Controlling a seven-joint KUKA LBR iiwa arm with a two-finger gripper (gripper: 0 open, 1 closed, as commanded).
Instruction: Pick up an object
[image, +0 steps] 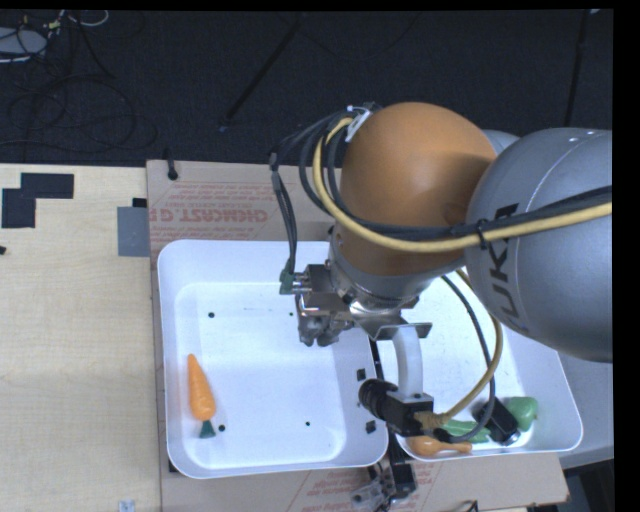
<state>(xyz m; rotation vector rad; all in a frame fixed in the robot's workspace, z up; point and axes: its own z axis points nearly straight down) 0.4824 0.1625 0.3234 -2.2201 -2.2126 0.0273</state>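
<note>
- Here, the gripper (318, 325) hung low over the left bin (175, 300), near that bin's inner edge, with the orange band of the arm (415, 185) bulking directly above it and hiding much of the tool.
- Whether it was spread or pressed together I could not tell; the tool was dark and foreshortened from this slanted overhead view, and nothing showed in its grasp.
- It stood above bare white floor, well apart from any object, so it looked placed for travel or an approach rather than for a grasp.
- Nearest candidate in the same bin: a toy carrot (201, 390), lying flat by the left wall, green stalk end toward the near rim, free on all sides and probably an easy pick.
- In the right bin (565, 425), a green object (518, 410) and an orange-tan one (432, 446) lay crowded in the near corner, partly behind cables (485, 375) and a black fitting; their shapes were unclear.
- Judged: no pick made yet.
</note>
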